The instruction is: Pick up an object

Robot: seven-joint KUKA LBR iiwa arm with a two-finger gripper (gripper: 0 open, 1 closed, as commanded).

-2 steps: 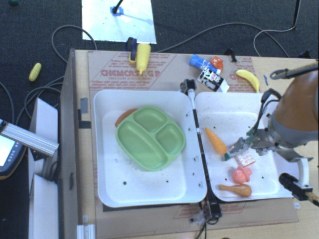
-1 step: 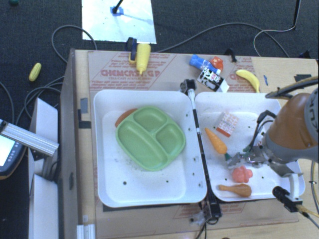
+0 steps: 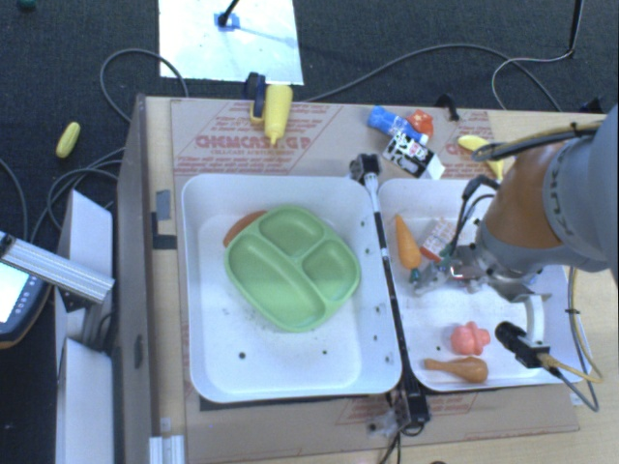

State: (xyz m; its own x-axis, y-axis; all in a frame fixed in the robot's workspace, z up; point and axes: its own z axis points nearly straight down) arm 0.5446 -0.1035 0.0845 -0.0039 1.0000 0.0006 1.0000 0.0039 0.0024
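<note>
My gripper (image 3: 427, 276) hangs low in the right bin (image 3: 426, 351), near its left wall, on the grey arm with the orange band (image 3: 527, 206). Just above and left of it lies an orange carrot (image 3: 407, 243), close by. A clear wrapper with red print (image 3: 440, 235) sits beside the carrot, partly under the wrist. Nearer the bin's front lie a pink lumpy toy (image 3: 470, 337) and a tan drumstick-shaped piece (image 3: 459, 366), both clear of the gripper.
The left bin (image 3: 218, 356) holds a green divided plate (image 3: 290, 267) with an orange piece (image 3: 242, 226) poking out under its far edge. Behind the bins lie a yellow bottle (image 3: 276, 109), a blue item (image 3: 387, 119), a black-and-white box (image 3: 411, 153) and a yellow banana (image 3: 472, 144).
</note>
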